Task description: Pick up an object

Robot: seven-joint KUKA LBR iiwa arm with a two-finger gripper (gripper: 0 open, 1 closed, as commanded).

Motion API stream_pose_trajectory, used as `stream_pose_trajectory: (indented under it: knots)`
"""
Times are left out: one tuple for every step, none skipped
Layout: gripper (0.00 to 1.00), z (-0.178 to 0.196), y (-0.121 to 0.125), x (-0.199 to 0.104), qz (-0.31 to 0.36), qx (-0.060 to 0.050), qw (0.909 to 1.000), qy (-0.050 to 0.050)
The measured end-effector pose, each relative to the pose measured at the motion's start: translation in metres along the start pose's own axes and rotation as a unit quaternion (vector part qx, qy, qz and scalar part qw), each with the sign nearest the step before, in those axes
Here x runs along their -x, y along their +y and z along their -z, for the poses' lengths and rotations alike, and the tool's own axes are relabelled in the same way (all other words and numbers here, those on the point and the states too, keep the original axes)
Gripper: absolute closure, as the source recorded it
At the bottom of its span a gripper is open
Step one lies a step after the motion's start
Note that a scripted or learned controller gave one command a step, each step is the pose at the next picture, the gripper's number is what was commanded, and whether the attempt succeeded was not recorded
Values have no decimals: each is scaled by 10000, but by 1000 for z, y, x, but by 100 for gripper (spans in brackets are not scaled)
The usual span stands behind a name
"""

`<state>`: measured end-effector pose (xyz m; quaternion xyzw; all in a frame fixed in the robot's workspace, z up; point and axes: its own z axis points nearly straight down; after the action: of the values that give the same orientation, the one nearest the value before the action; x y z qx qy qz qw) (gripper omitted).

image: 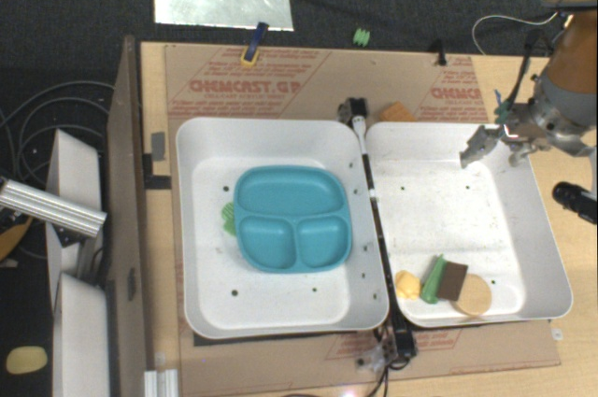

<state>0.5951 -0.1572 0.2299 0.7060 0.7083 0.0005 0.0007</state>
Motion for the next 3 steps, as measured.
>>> stream_pose_trajectory:
  knots:
    - [0,-152,-7,19,-23,-9,10000,2]
    - [0,-144,53,46,10,37,10000,-15]
    - [0,-15,77,50,14,82,10000,-27]
